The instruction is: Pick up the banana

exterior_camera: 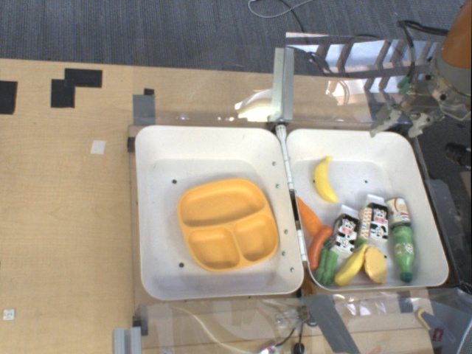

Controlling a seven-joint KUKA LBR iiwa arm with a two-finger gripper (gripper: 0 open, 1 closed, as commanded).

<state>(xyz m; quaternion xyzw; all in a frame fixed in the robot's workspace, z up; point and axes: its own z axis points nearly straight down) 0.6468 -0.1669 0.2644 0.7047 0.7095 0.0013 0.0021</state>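
Tool (404, 119) at right bin's (424, 220) far right corner, above the rim; finger spread can't be made out, nothing seen in it. Banana (324, 180) lies alone in that bin's far left part, open floor around it. Clutter (361, 245) packed along near edge.

Light wooden bench (66, 220) fills left and centre of frame. Two shallow white bins side by side on bench: left bin (155, 198) at centre, right bin (413, 168) at centre right, inner rims touching along metal divider (290, 190). Black square markers (74, 85) on bench surface, upper left. Small white tag (98, 147) on bench, left of left bin.
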